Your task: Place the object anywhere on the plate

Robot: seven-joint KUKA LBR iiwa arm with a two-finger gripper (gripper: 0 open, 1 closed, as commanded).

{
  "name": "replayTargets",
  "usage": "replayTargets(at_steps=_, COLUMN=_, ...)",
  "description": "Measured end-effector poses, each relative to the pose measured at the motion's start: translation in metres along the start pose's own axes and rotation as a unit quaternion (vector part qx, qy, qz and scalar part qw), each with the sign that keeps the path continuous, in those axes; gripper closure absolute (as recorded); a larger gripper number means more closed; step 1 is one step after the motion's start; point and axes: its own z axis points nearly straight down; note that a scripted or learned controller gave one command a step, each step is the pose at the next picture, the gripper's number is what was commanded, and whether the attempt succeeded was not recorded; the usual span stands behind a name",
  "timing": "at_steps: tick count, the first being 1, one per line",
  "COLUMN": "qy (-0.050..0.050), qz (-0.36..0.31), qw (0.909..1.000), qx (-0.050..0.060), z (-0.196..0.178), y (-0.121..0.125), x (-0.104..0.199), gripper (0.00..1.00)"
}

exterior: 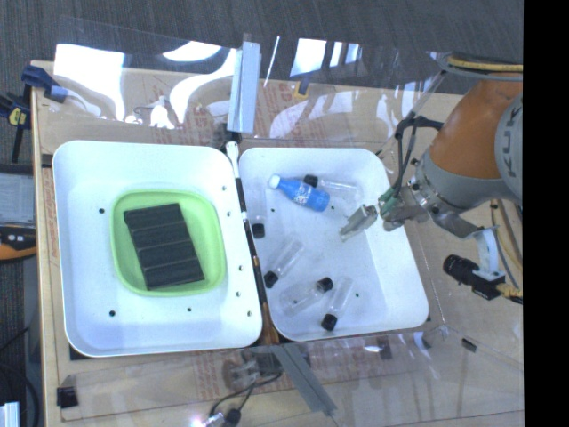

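Note:
A black ridged rectangular block [164, 245] lies flat on the green plate [121, 231] in the middle of the left bin [80, 314]. My gripper [357, 222] hangs over the right bin [402, 296], near its right side, far from the plate and the block. Nothing shows in the gripper. The orange and grey arm [476, 149] reaches in from the right behind it.
In the right bin lie a clear bottle with a blue label [300, 193] at the back and several small clear vials with black caps [307, 294] towards the front. A metal bar [244, 87] stands behind the bins' shared edge.

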Motion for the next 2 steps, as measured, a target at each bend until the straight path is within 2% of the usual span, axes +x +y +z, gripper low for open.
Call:
replayTargets(at_steps=1, qy=0.001, qz=0.001, qw=1.0, qx=0.0, z=-0.037, y=0.017, x=-0.003, gripper=0.0)
replayTargets(at_steps=2, qy=0.0, qz=-0.006, qw=1.0, qx=-0.001, z=-0.123, y=0.042, x=-0.006, gripper=0.0)
